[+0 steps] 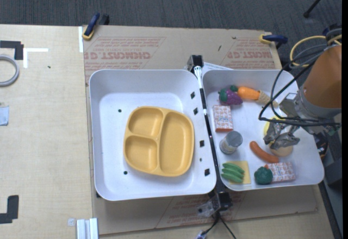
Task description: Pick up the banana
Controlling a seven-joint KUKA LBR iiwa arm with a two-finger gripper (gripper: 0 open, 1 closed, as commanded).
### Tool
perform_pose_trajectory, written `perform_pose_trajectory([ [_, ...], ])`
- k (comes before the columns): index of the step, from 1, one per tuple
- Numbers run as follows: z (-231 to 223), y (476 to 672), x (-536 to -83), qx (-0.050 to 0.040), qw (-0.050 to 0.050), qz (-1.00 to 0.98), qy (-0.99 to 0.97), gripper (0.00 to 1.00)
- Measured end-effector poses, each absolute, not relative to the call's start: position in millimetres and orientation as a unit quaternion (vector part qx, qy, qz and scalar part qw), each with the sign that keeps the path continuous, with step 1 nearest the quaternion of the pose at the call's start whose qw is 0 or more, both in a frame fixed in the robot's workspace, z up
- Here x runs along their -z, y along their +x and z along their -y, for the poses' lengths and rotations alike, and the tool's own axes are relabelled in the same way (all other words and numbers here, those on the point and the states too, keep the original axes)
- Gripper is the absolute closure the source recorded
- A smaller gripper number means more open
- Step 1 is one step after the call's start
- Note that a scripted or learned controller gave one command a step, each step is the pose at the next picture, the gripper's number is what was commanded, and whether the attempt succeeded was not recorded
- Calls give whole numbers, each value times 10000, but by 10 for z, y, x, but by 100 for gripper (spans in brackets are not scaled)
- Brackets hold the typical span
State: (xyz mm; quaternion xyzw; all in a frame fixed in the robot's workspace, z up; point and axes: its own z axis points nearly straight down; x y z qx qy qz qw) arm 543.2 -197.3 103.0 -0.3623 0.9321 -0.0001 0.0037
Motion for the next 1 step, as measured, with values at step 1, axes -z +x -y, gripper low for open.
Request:
perform_pose_trajectory([
  [1,1973,5431,-1030,1,37,-9322,-3620,0],
])
